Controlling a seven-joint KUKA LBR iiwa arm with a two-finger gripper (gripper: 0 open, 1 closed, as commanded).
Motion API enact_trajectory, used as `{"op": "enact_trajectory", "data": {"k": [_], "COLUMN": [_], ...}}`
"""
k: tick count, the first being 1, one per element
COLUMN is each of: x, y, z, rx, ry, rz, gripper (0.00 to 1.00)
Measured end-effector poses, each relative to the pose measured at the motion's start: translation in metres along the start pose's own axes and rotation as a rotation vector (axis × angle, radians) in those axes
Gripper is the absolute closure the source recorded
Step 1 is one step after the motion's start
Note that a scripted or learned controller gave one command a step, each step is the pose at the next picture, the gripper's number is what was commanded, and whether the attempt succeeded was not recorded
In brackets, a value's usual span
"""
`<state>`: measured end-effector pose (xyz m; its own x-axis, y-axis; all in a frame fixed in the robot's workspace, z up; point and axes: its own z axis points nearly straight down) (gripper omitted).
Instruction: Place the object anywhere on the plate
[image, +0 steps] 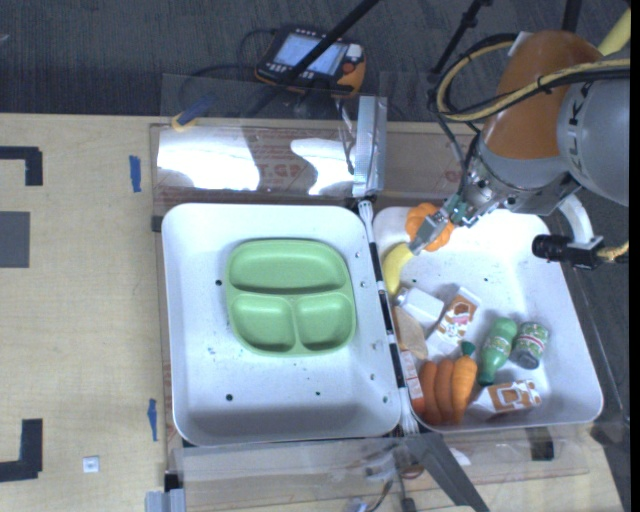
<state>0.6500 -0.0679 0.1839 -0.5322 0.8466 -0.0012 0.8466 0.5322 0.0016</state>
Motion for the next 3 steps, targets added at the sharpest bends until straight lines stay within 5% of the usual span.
{"op": "enact_trajectory", "data": {"k": [1,2,3], "x": [0.013,0.088,0.088], "y": [0.029,0.032,0.032], "z": [0.0,-0.012,-0.013], "rx": [-0.002,0.001,0.001], "ry": [-0.002,0.003,0.002], "rz": [-0.141,-0.47,-0.47], "gripper": [1.0,1.0,0.0]}}
